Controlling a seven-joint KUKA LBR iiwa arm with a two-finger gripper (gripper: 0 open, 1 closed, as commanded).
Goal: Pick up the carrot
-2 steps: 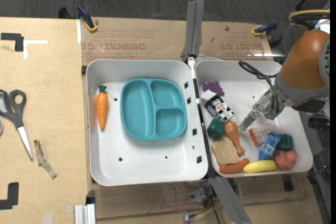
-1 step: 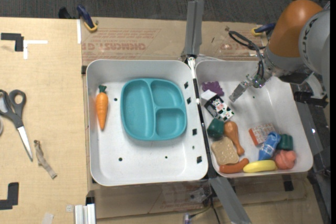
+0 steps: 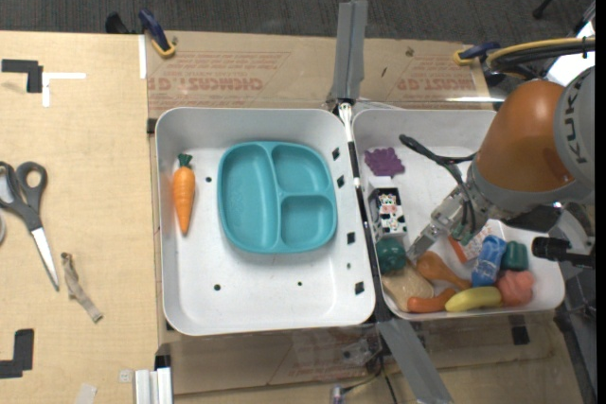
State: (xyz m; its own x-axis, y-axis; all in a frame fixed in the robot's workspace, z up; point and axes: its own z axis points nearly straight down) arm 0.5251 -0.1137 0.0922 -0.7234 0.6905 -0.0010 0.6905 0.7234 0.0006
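Camera view: carrot (image 3: 183,193) lies along left bin's (image 3: 248,318) left wall.

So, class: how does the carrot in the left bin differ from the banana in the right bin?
The carrot is orange with a green top; the banana is yellow. The carrot lies lengthwise up the view, apart from other things, beside the teal plate; the banana lies crosswise, crowded among other toys. Both are small elongated play foods.

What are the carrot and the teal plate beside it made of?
The carrot looks like a plastic toy: even orange body, a solid green top, a slight sheen. The teal plate also seems to be molded plastic, probably matte: one uniform color, rounded corners and three smooth compartments. Neither can be confirmed by look alone.
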